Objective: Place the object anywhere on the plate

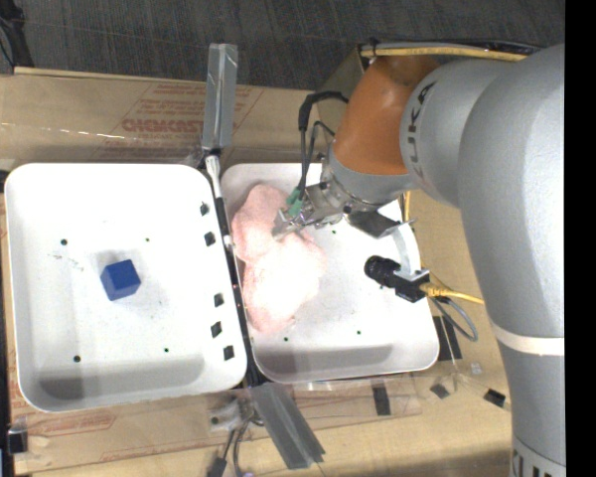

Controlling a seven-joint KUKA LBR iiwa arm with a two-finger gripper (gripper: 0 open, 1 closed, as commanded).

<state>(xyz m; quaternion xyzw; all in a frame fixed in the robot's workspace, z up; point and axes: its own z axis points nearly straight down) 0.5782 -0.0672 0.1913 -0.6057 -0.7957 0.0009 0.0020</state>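
While its state stays hidden, gripper [290,219] over pink plate [278,276], right bin [417,341].

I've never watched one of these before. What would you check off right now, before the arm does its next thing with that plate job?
1. Object located: ok. A blue cube sits in the left bin.
2. Plate located: ok. A pale pink plate lies in the right bin.
3. Gripper at the object: not ok. It hovers over the plate, in the other bin.
4. Cube in the gripper: not ok. It lies apart on the bin floor.
5. Cube on the plate: not ok.
6. Gripper open or shut: cannot tell.
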